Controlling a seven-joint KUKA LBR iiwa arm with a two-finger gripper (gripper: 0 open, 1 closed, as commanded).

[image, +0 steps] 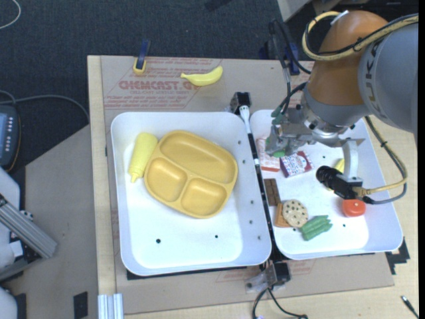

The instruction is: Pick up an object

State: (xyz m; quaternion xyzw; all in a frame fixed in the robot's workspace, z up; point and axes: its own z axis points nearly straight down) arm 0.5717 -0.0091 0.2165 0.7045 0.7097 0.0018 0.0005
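Observation:
My gripper point(284, 143) hangs low over the back left part of the right bin point(385, 234). It sits just above a maroon snack packet point(295, 164) and a red and white packet point(267, 159). Nearer the front lie a brown bar point(271, 191), a round cookie point(293, 212), a green pea pod point(315, 226) and a small orange piece point(354, 208). The gripper body hides whatever is directly under it.
The left bin point(133, 238) holds a yellow divided plate point(191, 173) and a yellow bottle point(140, 155). A toy banana point(204, 76) and a yellow and blue clamp point(141, 62) rest on the cardboard behind the bins. The arm fills the space over the right bin's back.

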